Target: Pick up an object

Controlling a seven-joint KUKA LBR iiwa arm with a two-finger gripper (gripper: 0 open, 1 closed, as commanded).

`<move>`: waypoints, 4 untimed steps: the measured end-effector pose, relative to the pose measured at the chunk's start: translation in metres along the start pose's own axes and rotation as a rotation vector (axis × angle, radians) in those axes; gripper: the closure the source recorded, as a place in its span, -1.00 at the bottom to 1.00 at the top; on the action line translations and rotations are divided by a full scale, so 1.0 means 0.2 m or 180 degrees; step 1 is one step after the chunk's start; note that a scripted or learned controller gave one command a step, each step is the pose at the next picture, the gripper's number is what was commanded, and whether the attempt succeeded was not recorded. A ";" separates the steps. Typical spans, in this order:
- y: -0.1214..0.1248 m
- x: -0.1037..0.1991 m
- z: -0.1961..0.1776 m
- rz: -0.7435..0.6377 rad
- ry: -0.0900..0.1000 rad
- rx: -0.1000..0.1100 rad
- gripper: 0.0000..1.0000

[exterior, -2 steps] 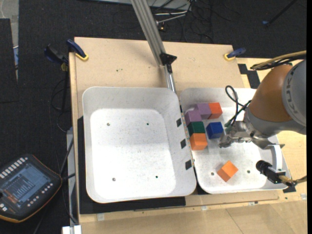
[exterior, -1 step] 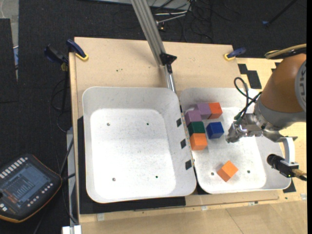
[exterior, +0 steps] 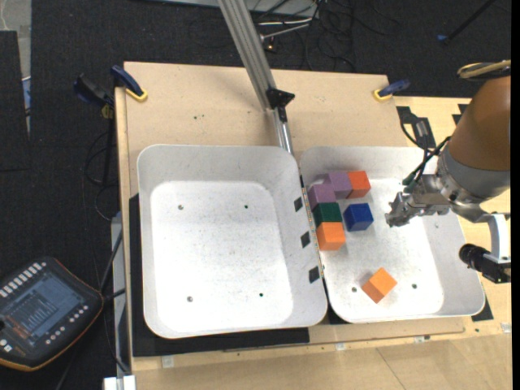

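Note:
Several small blocks lie in the right bin [exterior: 422, 299]. Two purple blocks [exterior: 331, 188], an orange-red block [exterior: 358, 183], a green block [exterior: 328, 212], a blue block [exterior: 357, 216] and an orange block [exterior: 331, 235] cluster near the bin's left wall. Another orange block [exterior: 379, 285] sits apart toward the bin's front. My gripper [exterior: 400, 212] hangs over the right bin, just right of the blue block, at the end of the grey and orange arm. I see nothing between its fingers.
The left bin [exterior: 215, 234] stands beside the right one. A slanted metal pole [exterior: 252, 47] crosses the back of the bench. A teach pendant [exterior: 41, 311] lies at the lower left, off the bench.

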State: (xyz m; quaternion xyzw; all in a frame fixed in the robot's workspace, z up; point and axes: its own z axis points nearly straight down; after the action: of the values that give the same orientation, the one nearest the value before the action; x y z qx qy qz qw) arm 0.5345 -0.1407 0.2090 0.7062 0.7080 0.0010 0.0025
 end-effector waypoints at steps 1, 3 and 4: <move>0.02 0.01 -0.22 -0.0003 -0.0001 -0.0005 1.00; 0.09 0.25 -0.35 -0.0016 0.0010 0.0020 1.00; 0.15 0.52 -0.35 -0.0020 0.0009 0.0012 1.00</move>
State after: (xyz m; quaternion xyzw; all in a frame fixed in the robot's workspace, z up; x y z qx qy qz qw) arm 0.5635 -0.0364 0.2797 0.7041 0.7101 0.0007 0.0001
